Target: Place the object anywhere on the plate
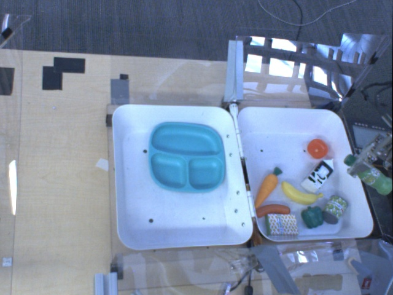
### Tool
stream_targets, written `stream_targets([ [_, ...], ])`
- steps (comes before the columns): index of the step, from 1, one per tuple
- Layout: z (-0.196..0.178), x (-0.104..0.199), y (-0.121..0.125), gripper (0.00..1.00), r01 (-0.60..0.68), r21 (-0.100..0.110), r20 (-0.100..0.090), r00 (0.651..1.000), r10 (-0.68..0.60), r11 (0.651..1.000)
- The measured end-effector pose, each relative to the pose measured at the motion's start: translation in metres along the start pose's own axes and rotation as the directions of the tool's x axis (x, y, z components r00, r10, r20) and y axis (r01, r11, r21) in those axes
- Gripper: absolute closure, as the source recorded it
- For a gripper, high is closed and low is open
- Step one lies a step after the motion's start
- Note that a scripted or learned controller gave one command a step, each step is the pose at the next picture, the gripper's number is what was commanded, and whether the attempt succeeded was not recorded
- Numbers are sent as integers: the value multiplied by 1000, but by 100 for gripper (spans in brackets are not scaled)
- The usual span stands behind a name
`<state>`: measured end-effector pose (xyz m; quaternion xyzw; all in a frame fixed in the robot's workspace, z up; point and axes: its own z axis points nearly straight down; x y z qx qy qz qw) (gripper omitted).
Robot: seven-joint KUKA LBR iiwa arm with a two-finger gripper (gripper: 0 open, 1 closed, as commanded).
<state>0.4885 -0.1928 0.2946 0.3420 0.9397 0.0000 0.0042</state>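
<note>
Here, you are looking down on a pale wooden table [61, 183] carrying two shallow white bins side by side. The left white bin [132, 226] is holding a blue plastic plate with three compartments [186, 156], lying flat near its middle with the single wide compartment toward the far side. The right white bin [276, 128] is holding the toy food. An orange plastic carrot [266, 188] is lying with its long axis running from near-left up to far-right, green top pointing away from you. Just beside it, a yellow toy banana [299, 193] is lying on a slant, and a red toy sausage [272, 210] is lying crosswise below the carrot. A small orange round fruit [317, 148], a white carton with black markings [317, 175], a patterned box [282, 225], a dark green toy vegetable [312, 217] and a small can [336, 206] are sitting nearby. Your hand [372, 158] is hovering at the right bin's right edge, close to a green bottle [374, 176]; you cannot tell whether it is pinching anything.
</note>
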Motion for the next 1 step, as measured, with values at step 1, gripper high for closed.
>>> stream_targets([
  [1,7,-9,-10,100,427,-1,2,904,-427,904],
])
